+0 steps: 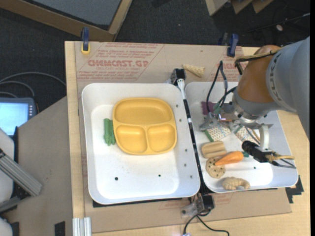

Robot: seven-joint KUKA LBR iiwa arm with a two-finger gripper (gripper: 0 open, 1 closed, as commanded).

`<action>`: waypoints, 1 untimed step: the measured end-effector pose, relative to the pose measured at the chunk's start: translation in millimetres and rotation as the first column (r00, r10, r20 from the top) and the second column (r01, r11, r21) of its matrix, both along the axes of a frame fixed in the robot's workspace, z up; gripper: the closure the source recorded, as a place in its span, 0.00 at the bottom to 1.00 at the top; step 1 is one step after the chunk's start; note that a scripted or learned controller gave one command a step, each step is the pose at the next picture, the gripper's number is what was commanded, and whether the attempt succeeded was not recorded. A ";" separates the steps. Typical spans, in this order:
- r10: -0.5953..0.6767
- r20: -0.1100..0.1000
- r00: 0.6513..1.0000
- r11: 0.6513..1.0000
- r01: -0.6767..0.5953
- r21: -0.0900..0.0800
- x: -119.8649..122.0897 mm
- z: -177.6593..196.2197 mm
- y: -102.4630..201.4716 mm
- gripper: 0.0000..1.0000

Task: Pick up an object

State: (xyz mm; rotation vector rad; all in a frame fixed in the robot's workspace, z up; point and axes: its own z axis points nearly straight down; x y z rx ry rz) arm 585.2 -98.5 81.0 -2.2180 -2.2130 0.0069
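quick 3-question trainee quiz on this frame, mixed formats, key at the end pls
1. True or false: the yellow divided plate lies in the right bin.
2. Multiple choice: what lies just left of the plate in the left bin? A) a cookie B) a green bean-like piece C) a carrot
3. Fill in: the carrot lies in the ____ bin, below the arm's wrist end.

Key
1. False. The plate lies in the left bin.
2. B. The green piece lies beside the plate's left edge.
3. Right. The carrot is in the right bin, near the cookie.
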 end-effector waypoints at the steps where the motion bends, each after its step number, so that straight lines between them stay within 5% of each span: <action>1: -0.005 0.001 1.000 1.000 0.005 -0.001 -86.0 3.3 -42.1 0.00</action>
